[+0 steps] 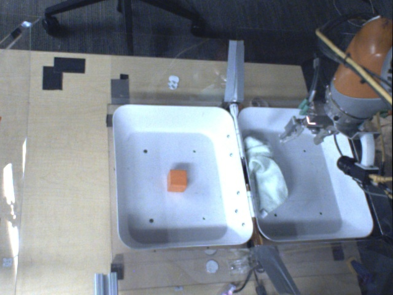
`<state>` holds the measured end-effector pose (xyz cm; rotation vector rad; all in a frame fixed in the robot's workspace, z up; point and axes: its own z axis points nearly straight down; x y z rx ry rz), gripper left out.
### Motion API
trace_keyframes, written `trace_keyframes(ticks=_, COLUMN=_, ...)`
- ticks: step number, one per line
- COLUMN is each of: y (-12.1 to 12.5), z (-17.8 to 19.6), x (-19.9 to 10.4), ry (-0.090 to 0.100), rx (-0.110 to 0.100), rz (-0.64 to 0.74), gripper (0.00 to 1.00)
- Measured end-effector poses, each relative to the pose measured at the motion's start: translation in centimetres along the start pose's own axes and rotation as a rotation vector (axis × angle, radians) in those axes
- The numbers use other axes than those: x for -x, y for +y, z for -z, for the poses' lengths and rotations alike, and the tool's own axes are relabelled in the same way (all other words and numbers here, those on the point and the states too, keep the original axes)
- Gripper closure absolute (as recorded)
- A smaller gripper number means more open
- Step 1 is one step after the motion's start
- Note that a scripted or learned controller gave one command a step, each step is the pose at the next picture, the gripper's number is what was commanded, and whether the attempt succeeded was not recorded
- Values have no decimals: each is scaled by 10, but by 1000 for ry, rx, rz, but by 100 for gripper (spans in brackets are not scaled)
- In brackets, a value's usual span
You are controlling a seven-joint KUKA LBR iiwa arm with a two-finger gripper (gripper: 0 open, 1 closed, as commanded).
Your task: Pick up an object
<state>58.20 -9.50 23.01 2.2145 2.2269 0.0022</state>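
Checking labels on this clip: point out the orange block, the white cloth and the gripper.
orange block (177,180): camera view, middle of its top face, in the left bin.
white cloth (265,176): camera view, centre of the bundle, right bin's left side.
gripper (299,128): camera view, between its fingertips, above the right bin.

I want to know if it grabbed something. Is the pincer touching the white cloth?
Apart. The camera view shows bare bin floor between the pincer and the white cloth, which lies against the right bin's left wall.

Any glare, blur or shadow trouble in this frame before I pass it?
Camera view: bright glare streaks the pale wooden bench at the left edge; the small orange cube in the left white bin is sharp; the crumpled white cloth blends with the right white bin; the two-finger gripper looks slightly soft.
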Motion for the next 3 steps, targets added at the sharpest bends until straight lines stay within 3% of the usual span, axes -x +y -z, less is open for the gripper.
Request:
trace_keyframes(ticks=1, y=25, z=-132, x=12, ry=-1, rx=9, rz=138, gripper=0)
trace_keyframes(ticks=2, y=27, z=-121, x=11, ry=-1, rx=14, rz=140, gripper=100)
trace_keyframes(ticks=3, y=48, z=-8, x=-19, ry=-1, rx=5, rz=117, gripper=100)
